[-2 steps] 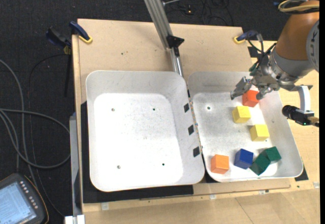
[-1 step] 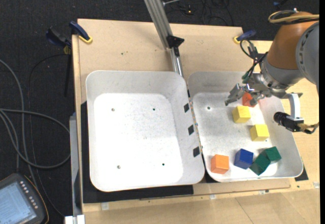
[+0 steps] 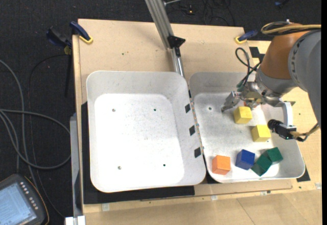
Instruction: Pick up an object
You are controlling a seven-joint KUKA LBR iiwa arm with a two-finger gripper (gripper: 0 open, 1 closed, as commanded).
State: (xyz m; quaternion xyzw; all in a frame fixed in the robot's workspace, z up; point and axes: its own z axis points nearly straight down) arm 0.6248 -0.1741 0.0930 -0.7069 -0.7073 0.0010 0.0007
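Note:
Several small blocks lie in the right bin (image 3: 214, 117). A yellow block (image 3: 243, 115) sits near the bin's middle, and a second yellow block (image 3: 260, 132) lies just to its lower right. Along the bin's front edge are an orange block (image 3: 220, 164), a blue block (image 3: 245, 159) and two green blocks (image 3: 269, 160) that touch each other. My gripper (image 3: 238, 103) hangs low over the right bin, directly above and behind the first yellow block, very close to it. The wrist hides whether the gripper touches the block.
The left bin (image 3: 135, 129) stands beside the right one, their inner walls meeting near the bench's middle. A slanted metal pole (image 3: 159, 12) crosses the back of the bench. Blue and yellow clamps (image 3: 80, 32) grip the bench's far corners.

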